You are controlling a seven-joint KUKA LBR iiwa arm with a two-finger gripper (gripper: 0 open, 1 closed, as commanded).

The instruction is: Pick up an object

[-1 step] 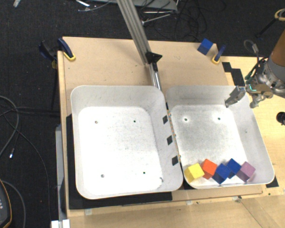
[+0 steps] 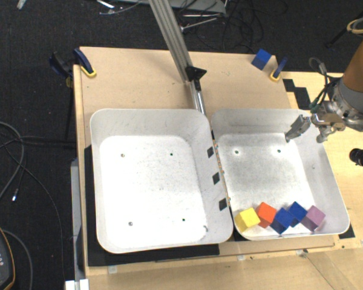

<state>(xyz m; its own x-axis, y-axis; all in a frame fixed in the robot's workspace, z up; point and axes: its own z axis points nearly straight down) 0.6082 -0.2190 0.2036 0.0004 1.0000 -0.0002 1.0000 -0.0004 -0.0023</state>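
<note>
Plastic, speckled and dull white, forms the two shallow bins that we see side by side on a pale wooden bench (image 2: 139, 83): the left bin (image 2: 103, 162) and the right bin (image 2: 327, 180), each roughly square with rounded corners and a raised rim, each floor marked by a few small dark dots. We count five small blocks, all cube-like with matte faces, huddled along the near edge of the right bin: one yellow block (image 2: 248, 219), one orange block (image 2: 266, 212), two blue blocks (image 2: 288, 216) touching each other, and one purple block (image 2: 314, 217) at the end of the row. A sixth cube, a blue one (image 2: 262, 58), sits on the bench beyond the bins, near a clamp. The gripper (image 2: 310, 129) hangs over the far right corner of the right bin, well apart from the blocks, its two thin metallic fingers (image 2: 296, 129) spread with nothing between them. We see the grey wrist with its orange band at the right border. A slim aluminium pole (image 2: 169, 32) slants down to the seam between the bins. Around the bench lies dark carpet (image 2: 30, 41) strewn with black cables.
</note>
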